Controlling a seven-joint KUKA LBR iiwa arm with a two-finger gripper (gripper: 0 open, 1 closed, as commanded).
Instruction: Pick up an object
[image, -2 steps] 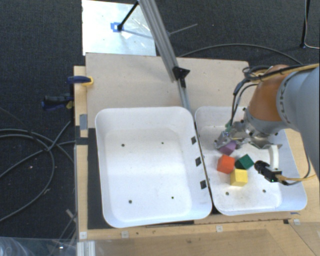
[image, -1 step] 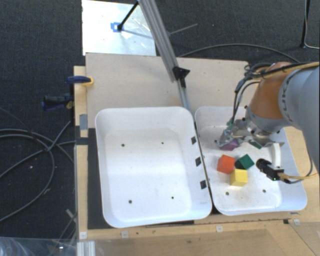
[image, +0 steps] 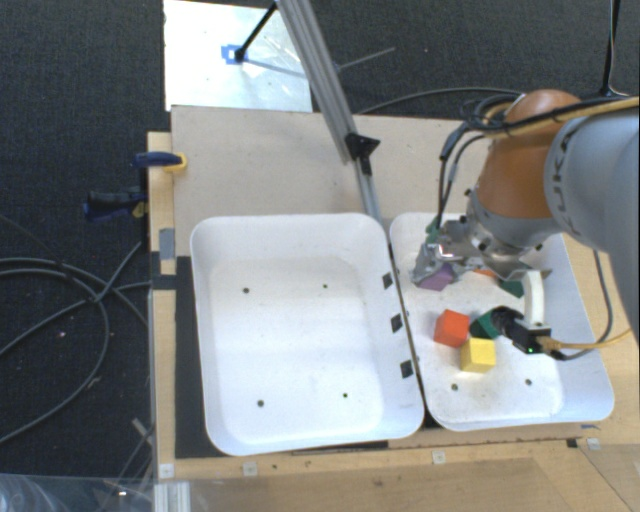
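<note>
Camera view puts the gripper (image: 437, 262) low in the right bin (image: 585, 395), at a purple object (image: 434, 279); whether it pinches anything, I cannot tell. This looks like the grasping step, and next comes a straight lift, clear of the orange block (image: 452, 327) and yellow block (image: 478, 354).

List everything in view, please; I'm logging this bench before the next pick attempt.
left bin: one, white, left half of bench.
right bin: one, white, beside it.
orange block: one, right bin.
yellow block: one, next to the orange block.
green object: one, dark green, right of the orange block.
purple object: one, under the end effector.
clamp: one, blue, bench's left edge.
end effector: one, grey, low over the right bin.
</note>
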